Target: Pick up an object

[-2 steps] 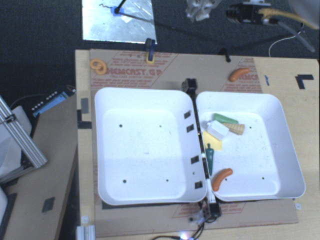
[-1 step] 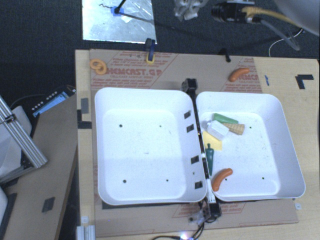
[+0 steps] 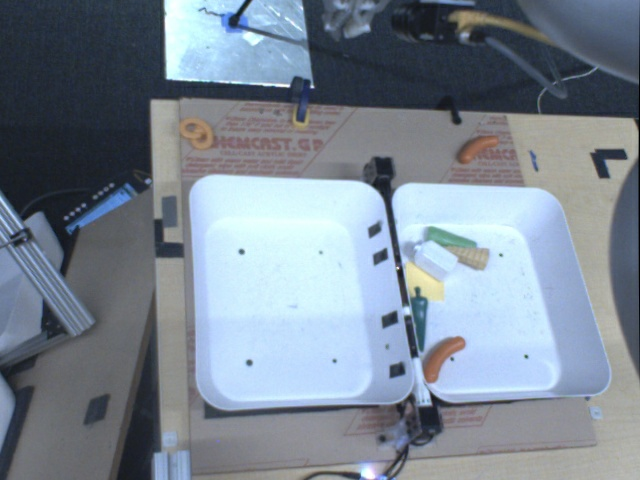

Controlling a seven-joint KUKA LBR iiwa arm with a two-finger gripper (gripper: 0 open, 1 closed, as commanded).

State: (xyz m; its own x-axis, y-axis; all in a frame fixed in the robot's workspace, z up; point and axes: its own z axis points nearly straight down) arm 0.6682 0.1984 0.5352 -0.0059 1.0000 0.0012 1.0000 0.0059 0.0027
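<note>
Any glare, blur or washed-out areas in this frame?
Camera view: the foil sheet at the top glares; the left bin floor is nearly washed out; the arm at upper right is a blurred grey mass; items in the right bin look soft but recognisable.

bins [image 3: 290, 388] smooth glossy white plastic; base board [image 3: 330, 133] matt printed cardboard; floor sheet [image 3: 205, 23] shiny metal; toy sausage [image 3: 443, 356] glossy plastic
</note>
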